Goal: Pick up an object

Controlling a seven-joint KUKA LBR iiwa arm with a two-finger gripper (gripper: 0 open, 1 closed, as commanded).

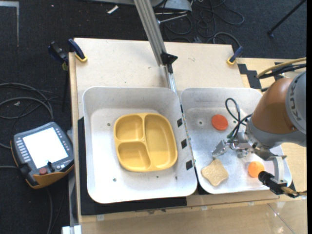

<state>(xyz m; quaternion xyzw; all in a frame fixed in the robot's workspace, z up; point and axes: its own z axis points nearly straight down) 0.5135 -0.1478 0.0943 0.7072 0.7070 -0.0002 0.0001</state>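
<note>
Right bin [195, 106] holds bread slice [215, 173], red disc [220, 122], orange ball [255, 169]. Gripper [220, 149] hangs over bare floor between them, grasping nothing; can't tell its opening. Risk: closing here catches nothing, or nudges the bread away.

Arm [280, 113] enters from frame right, wrist bent down-left, gripper [220, 149] low at center-right, fingers spread, nothing between.

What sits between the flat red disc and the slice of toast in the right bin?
In the camera view, the hand hangs between the flat red disc and the slice of toast.
</note>
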